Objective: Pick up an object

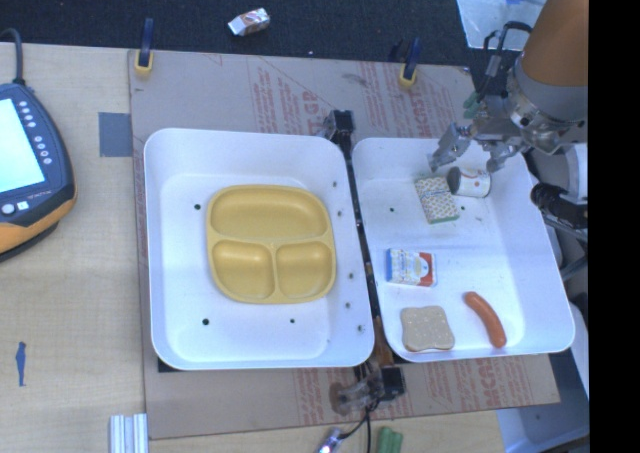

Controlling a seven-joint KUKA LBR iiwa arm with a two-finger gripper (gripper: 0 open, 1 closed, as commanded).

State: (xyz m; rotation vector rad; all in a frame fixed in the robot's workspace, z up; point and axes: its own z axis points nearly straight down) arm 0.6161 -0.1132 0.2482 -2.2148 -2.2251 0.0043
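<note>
My gripper [471, 155] hangs over the far part of the right bin [530, 241], its two fingers spread open. Just in front of the fingertips lies a small white cylinder with a dark end [471, 182]; it is not between the fingers. A green checkered pad [437, 199] rests beside it to the left. Nearer the front of the same bin lie a small blue, white and red carton [411, 267], a slice of toast [427, 329] and a red sausage [485, 319].
The left bin [175, 241] holds a yellow divided plate [270, 242]. An orange-edged control pendant [30, 166] lies at the bench's far left. A crumpled wrapper [249, 22] sits on the dark floor beyond. Clamps [408, 61] pin the cardboard's back edge.
</note>
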